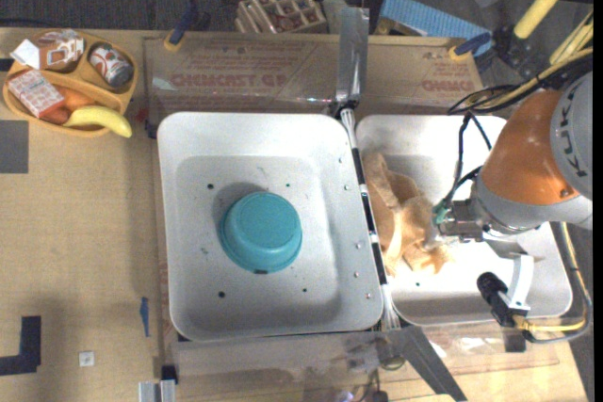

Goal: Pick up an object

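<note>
We see the hand (pixel 441 235) low in the right bin (pixel 542 297), pressed in at the tan, crumpled object (pixel 396 217) that lies against that bin's left wall. Whether it grips the object we cannot tell, since the wrist covers the tip.

We judge the main risk to be a lift with nothing caught: the tan object looks soft and creased, so it may fold or slip away, or only a flap may come up and then drop. It also lies tight to the bin's wall, which could block one side of the grasp.

Left of the right bin sits the left bin (pixel 188 297), with a teal bowl (pixel 262 231) upside down near its middle. Further left on the wooden counter (pixel 75 240) stands a yellow tray (pixel 19 99) of toy food with a banana (pixel 99 119). Behind the bins lie cardboard (pixel 245 75), cables and boxes.
</note>
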Tool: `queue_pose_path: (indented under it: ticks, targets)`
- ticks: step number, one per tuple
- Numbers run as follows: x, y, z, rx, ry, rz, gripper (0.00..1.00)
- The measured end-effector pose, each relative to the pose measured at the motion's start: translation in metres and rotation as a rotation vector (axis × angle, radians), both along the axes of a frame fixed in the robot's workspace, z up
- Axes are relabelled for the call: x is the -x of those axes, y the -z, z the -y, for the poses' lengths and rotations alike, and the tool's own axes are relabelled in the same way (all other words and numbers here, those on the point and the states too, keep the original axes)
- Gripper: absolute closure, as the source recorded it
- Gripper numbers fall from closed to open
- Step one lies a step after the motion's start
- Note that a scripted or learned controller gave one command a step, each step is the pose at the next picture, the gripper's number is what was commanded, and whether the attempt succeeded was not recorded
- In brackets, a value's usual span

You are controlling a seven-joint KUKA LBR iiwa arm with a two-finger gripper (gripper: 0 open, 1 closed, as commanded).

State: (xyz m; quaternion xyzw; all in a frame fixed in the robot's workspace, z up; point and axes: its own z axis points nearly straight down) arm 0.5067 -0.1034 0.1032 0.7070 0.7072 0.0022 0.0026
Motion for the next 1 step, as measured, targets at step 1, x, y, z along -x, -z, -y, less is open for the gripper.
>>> queue_pose_path:
  ticks: [1]
  targets:
    - [-0.0723,-0.0821,-0.0132,0.003,-0.397,-0.003,1.00]
